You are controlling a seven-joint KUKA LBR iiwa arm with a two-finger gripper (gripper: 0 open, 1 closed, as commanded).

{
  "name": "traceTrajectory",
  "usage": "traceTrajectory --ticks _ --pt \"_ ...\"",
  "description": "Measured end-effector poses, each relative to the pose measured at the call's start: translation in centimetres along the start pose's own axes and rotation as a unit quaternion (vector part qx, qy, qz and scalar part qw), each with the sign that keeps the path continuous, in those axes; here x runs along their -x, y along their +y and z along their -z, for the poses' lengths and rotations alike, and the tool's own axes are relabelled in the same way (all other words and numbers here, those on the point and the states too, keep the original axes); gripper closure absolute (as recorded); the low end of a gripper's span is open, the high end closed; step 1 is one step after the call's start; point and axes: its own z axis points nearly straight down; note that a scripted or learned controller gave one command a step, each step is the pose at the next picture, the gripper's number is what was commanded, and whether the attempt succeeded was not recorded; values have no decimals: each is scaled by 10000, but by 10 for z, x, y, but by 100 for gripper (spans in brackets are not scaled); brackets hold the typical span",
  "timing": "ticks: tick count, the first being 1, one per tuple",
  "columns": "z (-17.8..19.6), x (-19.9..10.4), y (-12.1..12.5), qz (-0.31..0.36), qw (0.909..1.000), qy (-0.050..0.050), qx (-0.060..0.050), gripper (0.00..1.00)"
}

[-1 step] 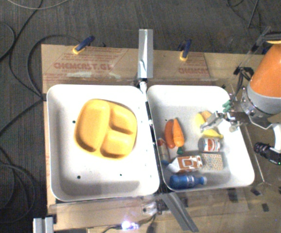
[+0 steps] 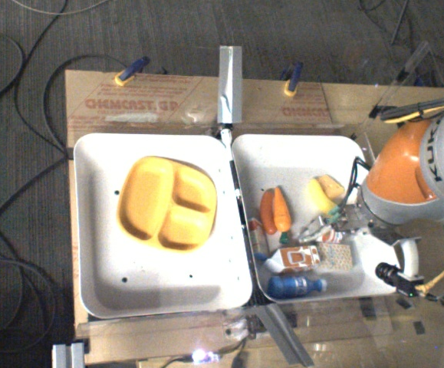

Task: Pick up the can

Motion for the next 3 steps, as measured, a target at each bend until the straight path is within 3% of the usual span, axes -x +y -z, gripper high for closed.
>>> traceTrajectory --ticks 1,2,3 --pt "7 -2 0 3 10000 24 -22 100" --pt "88 -96 -14 -534 9986 0 -12 100" --pt "150 -124 63 -1326 9912 -32 -8 100"
